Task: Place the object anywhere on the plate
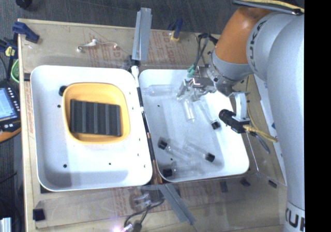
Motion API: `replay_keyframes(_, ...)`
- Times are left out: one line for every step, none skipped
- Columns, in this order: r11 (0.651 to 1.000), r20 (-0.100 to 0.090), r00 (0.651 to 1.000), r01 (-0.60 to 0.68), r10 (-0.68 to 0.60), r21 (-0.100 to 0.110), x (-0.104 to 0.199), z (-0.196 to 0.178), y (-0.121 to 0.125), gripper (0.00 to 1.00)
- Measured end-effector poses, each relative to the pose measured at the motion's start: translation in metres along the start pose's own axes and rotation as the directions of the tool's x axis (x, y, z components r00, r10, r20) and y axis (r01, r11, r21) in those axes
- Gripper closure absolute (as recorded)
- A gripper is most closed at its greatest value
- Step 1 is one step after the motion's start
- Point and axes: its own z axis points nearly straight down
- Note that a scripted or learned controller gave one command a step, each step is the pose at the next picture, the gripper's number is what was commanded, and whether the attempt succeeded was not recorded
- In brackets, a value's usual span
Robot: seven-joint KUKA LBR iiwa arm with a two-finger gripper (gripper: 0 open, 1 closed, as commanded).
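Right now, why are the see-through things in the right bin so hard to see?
In the camera view, the clear tubes blend into the bright white right bin, with only their dark caps standing out; the claw above them looks slightly blurred; the yellow plate in the left bin shows sharply.

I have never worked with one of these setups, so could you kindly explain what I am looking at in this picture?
A single camera looks down at a slant on a wooden bench holding two shallow white bins. The grey arm with the orange band is an industrial robot reaching in from the right; its gripper hangs over the right bin, where clear tubes with black caps lie. The left bin holds a yellow plate with a dark ridged insert. I cannot tell whether anything is gripped.
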Motion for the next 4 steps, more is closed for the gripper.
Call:
replay_keyframes(1.0,0.0,1.0,0.014,-0.014,-0.002,0.078,-0.024,0.055,1.0)
replay_keyframes(0.951,0.001,0.951,0.31,-0.31,0.0,0.096,0.007,0.043,1.0)
replay_keyframes(0.847,0.003,0.847,0.532,-0.532,-0.002,0.16,-0.003,0.052,1.0)
replay_keyframes(0.746,0.0,0.746,0.666,-0.666,0.003,0.164,0.009,0.022,1.0)
